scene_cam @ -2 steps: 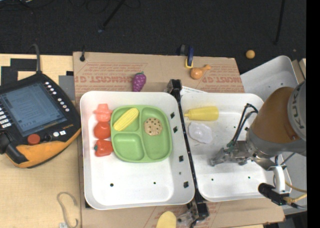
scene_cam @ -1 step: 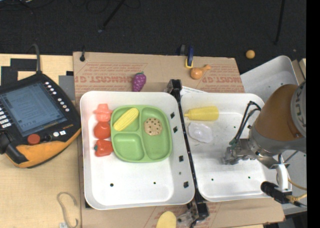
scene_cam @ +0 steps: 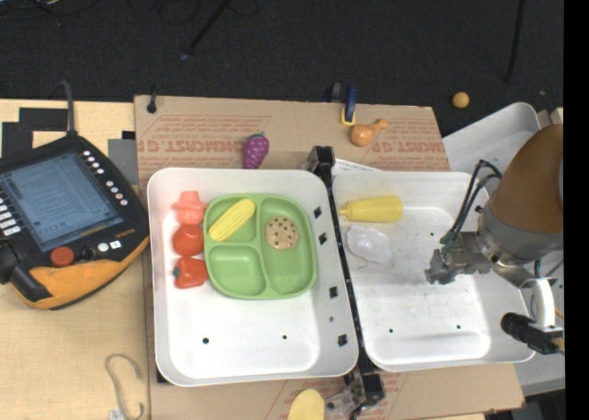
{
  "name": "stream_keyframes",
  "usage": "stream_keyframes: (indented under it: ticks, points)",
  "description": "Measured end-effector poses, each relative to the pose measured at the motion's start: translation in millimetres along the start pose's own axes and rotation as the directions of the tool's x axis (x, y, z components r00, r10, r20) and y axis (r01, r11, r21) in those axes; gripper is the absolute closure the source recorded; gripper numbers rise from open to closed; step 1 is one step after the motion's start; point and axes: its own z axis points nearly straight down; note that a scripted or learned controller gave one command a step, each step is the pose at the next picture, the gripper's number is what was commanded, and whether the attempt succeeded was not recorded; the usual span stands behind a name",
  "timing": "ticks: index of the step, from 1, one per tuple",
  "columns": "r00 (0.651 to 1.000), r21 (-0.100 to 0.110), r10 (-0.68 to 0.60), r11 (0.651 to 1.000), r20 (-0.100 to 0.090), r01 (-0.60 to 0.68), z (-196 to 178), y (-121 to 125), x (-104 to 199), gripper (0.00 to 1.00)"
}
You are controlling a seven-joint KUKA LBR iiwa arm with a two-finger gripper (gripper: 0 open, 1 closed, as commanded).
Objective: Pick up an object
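My gripper (scene_cam: 440, 272) hangs low over the right bin (scene_cam: 414, 335), near its right side. A yellow squeeze bottle (scene_cam: 372, 209) lies at the far left of that bin, and a clear plastic piece (scene_cam: 368, 245) sits just below it, both well left of the gripper. In the left bin (scene_cam: 239, 335) a green divided plate (scene_cam: 241, 273) carries a yellow corn cob (scene_cam: 229, 218) and a cookie (scene_cam: 282, 233). Red and pink toy foods (scene_cam: 187, 239) line the plate's left side.
A purple grape bunch (scene_cam: 255, 149) and an orange pear-shaped toy (scene_cam: 365, 132) lie on the cardboard behind the bins. A teach pendant (scene_cam: 64, 215) rests on the bench at the left. A yellow object (scene_cam: 306, 404) sits at the front edge.
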Motion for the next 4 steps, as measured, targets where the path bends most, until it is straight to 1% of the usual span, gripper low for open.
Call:
stream_keyframes:
  ticks: [1, 2, 3, 4]
  points:
    - [1.000, 0.001, 0.000, 1.000, 0.000, 0.000, -43.3, -0.2, -6.5, 1.00]
    - [1.000, 0.001, -0.001, 1.000, -0.001, 0.001, -75.9, 0.3, -7.6, 1.00]
    - [1.000, 0.003, -0.006, 1.000, -0.003, 0.006, -82.7, 13.1, 51.3, 1.00]
    - [1.000, 0.004, -0.005, 1.000, -0.003, 0.005, -86.0, 30.9, 102.8, 1.00]
